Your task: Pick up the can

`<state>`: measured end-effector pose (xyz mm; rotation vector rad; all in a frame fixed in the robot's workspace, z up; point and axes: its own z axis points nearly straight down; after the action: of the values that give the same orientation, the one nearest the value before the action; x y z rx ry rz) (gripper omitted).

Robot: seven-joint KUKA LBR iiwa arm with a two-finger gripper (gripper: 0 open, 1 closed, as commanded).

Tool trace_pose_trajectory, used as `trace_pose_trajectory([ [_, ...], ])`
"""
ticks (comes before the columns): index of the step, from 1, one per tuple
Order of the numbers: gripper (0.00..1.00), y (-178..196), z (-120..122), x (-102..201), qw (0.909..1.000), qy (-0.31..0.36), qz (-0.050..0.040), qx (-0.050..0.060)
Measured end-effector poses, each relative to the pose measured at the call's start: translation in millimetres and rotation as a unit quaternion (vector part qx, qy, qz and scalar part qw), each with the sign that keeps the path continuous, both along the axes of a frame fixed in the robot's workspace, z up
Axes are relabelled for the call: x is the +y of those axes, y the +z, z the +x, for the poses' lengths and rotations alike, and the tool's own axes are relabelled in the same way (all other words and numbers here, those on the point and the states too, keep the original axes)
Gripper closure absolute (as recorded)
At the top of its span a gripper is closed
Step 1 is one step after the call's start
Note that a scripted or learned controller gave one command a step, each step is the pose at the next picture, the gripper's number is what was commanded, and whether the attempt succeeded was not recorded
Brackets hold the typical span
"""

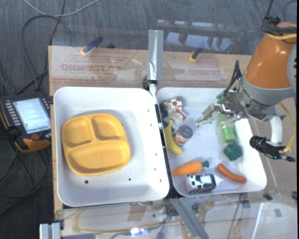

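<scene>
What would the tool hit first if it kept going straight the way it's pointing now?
The tool points left across the right bin. The can looks nearest to that line, with the cup beyond, though its height above them is unclear.

Grey carpet [89, 29] all round, cables [50, 11] trailing at eleven o'clock, a lit handheld screen [27, 114] at nine.

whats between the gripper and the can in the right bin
In the camera view, only bare white floor of the right bin separates the gripper from the can; the banana lies on the can's far side.
</scene>
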<state>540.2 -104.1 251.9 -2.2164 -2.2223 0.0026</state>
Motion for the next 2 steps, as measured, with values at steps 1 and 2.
trace_pose_trajectory([
  [1,0.0,-104,91,4,0.9999,-0.016,-0.001,0.001],
  [2,0.0,-162,114,-3,0.9949,-0.094,-0.0057,0.036],
])
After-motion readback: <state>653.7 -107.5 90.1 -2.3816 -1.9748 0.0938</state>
